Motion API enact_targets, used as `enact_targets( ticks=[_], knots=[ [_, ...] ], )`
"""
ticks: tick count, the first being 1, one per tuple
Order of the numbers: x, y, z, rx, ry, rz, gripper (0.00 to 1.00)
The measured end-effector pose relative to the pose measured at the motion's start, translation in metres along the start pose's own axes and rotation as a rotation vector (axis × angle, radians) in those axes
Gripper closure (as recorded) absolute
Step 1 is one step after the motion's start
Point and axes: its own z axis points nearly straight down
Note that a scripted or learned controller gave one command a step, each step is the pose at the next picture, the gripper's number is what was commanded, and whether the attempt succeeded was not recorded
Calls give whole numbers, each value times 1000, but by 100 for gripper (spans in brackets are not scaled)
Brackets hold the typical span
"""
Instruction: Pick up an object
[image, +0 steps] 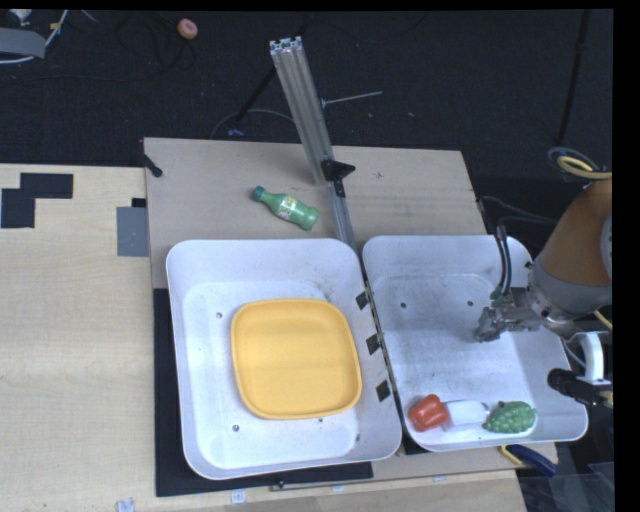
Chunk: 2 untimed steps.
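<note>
In the right bin (440, 300), a red pepper-like object (428, 412) lies near the front edge. Beside it sit a small white object (464, 412) and a green bumpy object (510, 417). My gripper (490, 325) hangs over the right part of this bin, above bare floor and well back from those three things. I see nothing between its fingers. The left bin (190, 280) holds a yellow square plate (295, 357).
A small green bottle (286, 207) lies on the bench behind the left bin. A slanted metal bar (310, 110) rises behind the bins. The grey-and-orange arm (580, 250) comes in from the right. Cables and a blue-yellow object (535, 458) sit off the right bin's front corner.
</note>
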Motion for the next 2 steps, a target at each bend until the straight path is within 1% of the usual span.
enact_targets(
  ticks=[1,2],
  knots=[
    [1,4,-43,-1,0,1,100],
    [1,10,-104,-3,-1,0,100]
  ],
)
